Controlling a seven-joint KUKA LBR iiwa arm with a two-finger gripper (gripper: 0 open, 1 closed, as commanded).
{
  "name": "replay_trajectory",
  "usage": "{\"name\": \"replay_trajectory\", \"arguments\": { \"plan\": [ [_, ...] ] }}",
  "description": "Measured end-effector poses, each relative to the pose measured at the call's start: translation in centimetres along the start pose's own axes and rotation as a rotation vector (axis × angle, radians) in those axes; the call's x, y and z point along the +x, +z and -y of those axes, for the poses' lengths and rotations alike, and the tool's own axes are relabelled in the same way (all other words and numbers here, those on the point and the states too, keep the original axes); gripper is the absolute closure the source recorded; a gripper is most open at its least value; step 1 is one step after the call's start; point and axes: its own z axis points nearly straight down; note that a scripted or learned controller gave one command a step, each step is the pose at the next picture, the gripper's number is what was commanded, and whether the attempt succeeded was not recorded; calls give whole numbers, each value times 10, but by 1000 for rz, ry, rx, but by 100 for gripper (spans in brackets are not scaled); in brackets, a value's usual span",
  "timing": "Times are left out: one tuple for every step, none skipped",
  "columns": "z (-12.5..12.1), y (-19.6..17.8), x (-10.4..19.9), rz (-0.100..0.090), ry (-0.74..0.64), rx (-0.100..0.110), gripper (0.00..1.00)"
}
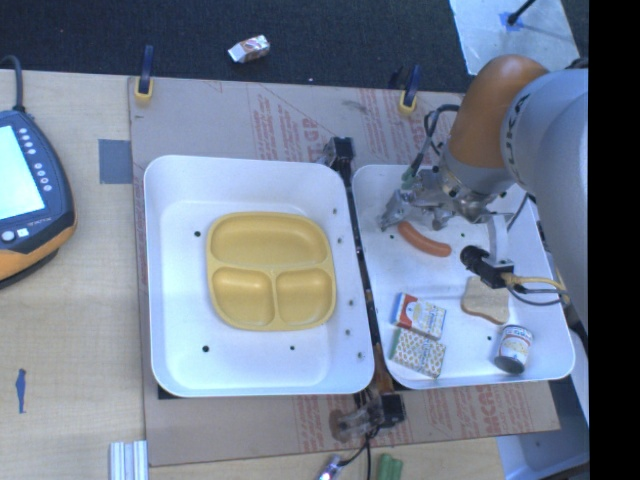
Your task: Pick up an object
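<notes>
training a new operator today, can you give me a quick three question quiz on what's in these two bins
1. True or false: the yellow divided plate lies in the left bin.
2. Which item lies nearest the gripper? A) small can B) hot dog C) slice of bread
3. How many small printed cartons lie at the near side of the right bin?

Key:
1. True
2. B
3. Two, one above the other, close together.
</notes>
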Motion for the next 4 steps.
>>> {"name": "replay_trajectory", "arguments": {
  "plan": [
    [1, 0, 1, 0, -1, 2, 0],
    [5, 1, 1, -1, 2, 4, 0],
    [-1, 0, -3, -1, 3, 0, 0],
    [9, 1, -3, -1, 1, 5, 0]
  ]
}}
